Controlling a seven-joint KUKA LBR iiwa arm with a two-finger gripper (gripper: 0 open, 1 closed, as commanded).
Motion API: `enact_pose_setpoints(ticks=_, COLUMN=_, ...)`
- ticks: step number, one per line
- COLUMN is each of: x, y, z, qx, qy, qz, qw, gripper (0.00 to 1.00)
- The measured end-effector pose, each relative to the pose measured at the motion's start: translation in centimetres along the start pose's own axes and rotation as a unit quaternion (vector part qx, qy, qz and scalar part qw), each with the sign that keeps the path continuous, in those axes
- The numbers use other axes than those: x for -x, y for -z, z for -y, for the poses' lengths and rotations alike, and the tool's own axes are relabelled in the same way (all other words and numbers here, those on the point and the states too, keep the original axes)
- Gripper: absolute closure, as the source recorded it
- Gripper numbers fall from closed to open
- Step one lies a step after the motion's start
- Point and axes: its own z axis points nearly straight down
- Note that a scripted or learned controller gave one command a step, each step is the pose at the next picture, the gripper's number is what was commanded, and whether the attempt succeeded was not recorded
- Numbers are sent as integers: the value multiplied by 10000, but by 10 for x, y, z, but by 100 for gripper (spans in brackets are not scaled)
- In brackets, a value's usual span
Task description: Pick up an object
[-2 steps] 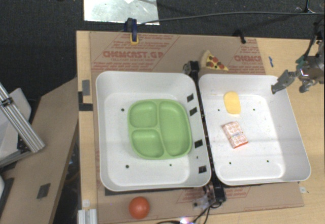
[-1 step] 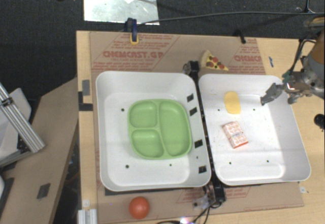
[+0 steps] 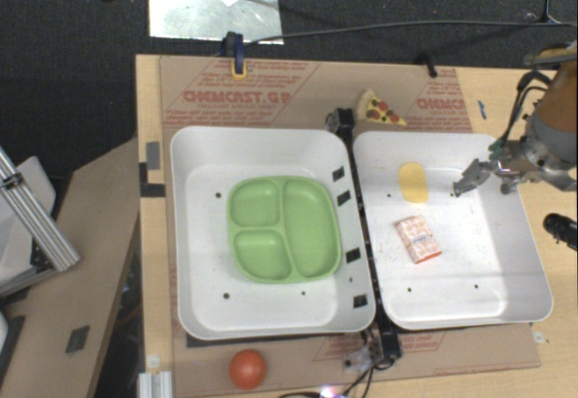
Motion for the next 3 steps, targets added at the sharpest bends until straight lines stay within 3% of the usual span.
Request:
enact_pose_setpoints(ticks=1, x=0, y=-47, z=-9, qx=2, qy=13, qz=-1, qw=10000, gripper=0)
enact_pose_setpoints(ticks=2, x=0, y=-33, z=-11, qx=32, qy=17, qz=8, qw=10000, gripper=100)
enact_pose_setpoints(ticks=3, x=-1, y=11, z=-14, qx=40, qy=16, qz=9, qw=10000, gripper=100)
